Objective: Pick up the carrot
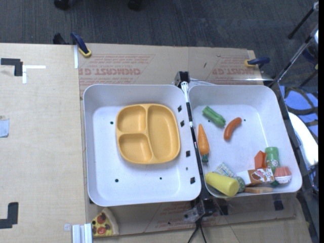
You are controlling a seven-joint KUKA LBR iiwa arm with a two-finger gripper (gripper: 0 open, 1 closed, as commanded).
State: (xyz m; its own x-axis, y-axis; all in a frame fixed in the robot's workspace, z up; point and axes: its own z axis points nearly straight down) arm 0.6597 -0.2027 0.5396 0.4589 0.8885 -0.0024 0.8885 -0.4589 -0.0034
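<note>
The carrot [203,140] lies against the left wall of the right-hand bin [263,96], right of the frame's centre, ungrasped, so the reach has yet to begin; the hand's state cannot be told; next, a descent clear of that wall.

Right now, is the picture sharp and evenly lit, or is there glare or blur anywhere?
Camera view: light is soft and even, with only faint shadows; the carrot and yellow plate read clearly. The right bin is bright white but not washed out. Small packets in its near corner look slightly soft, their labels unreadable.
</note>
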